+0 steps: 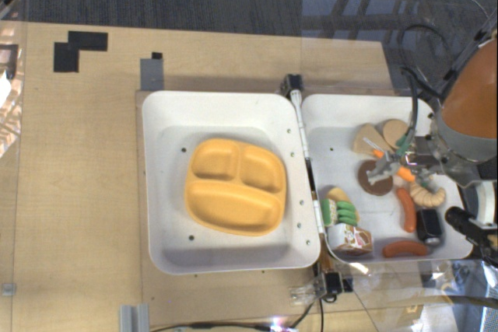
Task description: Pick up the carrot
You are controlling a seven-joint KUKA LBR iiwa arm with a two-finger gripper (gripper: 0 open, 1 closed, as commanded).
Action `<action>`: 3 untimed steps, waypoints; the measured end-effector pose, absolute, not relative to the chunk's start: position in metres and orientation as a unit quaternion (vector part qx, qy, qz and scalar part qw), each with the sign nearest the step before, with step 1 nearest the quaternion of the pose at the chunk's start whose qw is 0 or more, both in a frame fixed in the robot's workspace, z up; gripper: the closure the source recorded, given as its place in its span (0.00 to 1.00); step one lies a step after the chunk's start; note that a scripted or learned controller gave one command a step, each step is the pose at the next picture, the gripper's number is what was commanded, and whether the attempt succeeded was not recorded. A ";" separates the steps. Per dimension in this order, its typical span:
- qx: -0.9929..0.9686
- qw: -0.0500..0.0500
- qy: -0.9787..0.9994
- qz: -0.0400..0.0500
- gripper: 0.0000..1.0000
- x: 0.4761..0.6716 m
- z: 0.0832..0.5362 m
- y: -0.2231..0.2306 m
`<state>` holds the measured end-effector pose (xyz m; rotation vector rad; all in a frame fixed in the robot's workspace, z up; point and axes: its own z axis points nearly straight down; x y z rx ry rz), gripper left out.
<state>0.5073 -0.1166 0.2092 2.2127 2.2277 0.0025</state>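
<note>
The carrot (404, 172) is a small orange piece with a bit of green by it. It lies in the right bin (334, 128) among other toy foods, partly hidden under my gripper (398, 161). The gripper hangs low over the bin's middle right, right on top of the carrot, between a brown round cookie (375, 178) and a beige ring (429, 195). The grey arm with its orange band (475, 97) comes in from the right.
The left bin (156, 167) holds a yellow divided plate (236, 185). Around the gripper lie tan wedges (372, 138), a red sausage (406, 211), a second sausage (405, 248), a black block (428, 224), a green item (343, 211) and a small cup (354, 239).
</note>
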 end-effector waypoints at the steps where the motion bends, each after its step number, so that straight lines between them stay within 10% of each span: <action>1: 0.793 -0.001 0.610 -0.001 0.00 0.532 0.122 -0.153; 2: 0.837 0.006 0.547 0.009 0.00 0.589 0.093 -0.177; 3: 0.915 0.005 0.404 0.009 0.00 0.591 0.093 -0.175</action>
